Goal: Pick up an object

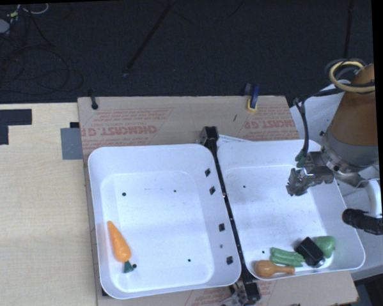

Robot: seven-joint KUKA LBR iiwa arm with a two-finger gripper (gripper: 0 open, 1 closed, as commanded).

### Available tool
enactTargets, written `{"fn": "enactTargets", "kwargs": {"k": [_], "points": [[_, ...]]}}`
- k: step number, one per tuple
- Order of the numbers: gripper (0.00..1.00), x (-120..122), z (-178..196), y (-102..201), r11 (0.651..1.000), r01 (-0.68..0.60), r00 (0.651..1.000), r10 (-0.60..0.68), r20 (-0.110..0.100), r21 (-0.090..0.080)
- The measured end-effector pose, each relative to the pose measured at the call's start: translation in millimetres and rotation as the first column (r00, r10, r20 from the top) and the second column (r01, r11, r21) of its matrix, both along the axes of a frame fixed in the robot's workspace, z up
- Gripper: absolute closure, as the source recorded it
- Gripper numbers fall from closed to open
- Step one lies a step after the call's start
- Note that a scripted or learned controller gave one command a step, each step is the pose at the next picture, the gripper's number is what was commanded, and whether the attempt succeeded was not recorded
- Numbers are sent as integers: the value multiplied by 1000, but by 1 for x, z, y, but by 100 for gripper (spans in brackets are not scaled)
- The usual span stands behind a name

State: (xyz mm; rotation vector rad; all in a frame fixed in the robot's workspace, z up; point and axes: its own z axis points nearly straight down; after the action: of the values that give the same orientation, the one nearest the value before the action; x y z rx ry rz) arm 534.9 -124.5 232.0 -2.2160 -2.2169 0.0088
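A single camera is looking down at a slant from above the bench (34, 208), taking in both bins (97, 186) from moderate height.

End effector (300, 183) low, arm from right.

This looks like a robot lab, not a home. Two white bins (153, 159) sit side by side on a sheet of cardboard (177, 121) on a pale wood surface (35, 215), loose black cables (18, 24) trail over the dark floor behind, and a big grey and orange robot arm (356, 118) reaches in.
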Motion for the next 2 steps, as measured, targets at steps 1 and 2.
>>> {"fn": "enactTargets", "kwargs": {"k": [1,2], "points": [[100,8,42,20,1000,-2,1000,2,9,-1],[100,23,53,73,1000,-4,1000,4,8,-1]]}}
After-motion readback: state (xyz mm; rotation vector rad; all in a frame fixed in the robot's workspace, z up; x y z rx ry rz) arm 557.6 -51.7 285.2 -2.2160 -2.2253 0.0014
